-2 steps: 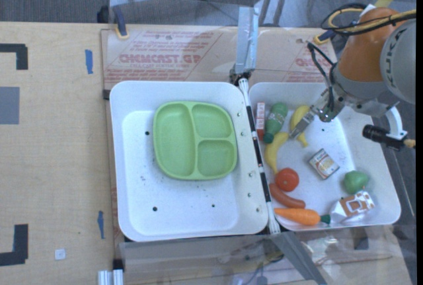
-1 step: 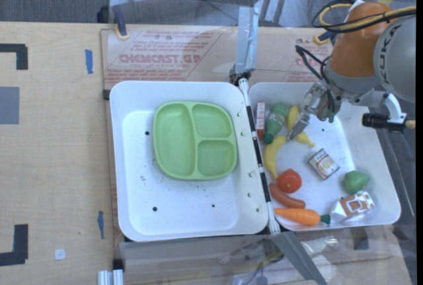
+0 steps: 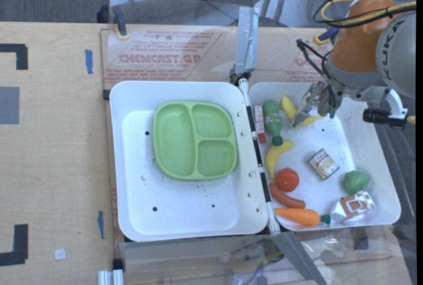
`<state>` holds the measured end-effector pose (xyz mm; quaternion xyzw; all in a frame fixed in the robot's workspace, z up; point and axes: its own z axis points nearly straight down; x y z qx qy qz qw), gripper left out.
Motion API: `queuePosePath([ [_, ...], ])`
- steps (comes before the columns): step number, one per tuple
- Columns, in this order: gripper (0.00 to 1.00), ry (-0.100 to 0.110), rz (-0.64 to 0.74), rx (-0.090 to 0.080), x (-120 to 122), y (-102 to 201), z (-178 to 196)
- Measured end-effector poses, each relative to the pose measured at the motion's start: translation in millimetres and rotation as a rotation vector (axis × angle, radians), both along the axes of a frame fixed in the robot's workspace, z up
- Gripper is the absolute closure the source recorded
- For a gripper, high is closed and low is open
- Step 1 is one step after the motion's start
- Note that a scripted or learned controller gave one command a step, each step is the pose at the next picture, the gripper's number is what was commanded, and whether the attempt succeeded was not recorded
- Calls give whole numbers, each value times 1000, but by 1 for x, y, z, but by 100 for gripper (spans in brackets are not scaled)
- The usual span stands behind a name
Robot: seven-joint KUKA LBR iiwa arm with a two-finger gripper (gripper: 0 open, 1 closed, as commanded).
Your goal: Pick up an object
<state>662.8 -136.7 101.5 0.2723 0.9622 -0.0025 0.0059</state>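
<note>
Gripper (image 3: 316, 107) low in right bin (image 3: 380, 164), finger state unclear, small banana (image 3: 289, 107) just left of it, large banana (image 3: 275, 155) below-left.

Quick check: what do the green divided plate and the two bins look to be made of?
Green divided plate: likely moulded plastic, matte, with uniform colour and soft rounded ridges. Left bin and right bin: probably thin formed white plastic, slightly glossy, with rounded rims.

fingers (image 3: 310, 112) over right bin (image 3: 380, 164) | green plate (image 3: 195, 139) in left bin (image 3: 132, 164)
</note>
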Motion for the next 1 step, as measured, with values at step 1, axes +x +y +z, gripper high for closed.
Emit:
queuePosePath([
  [1, 100, 2, -36, 8, -35, 56, 151],
])
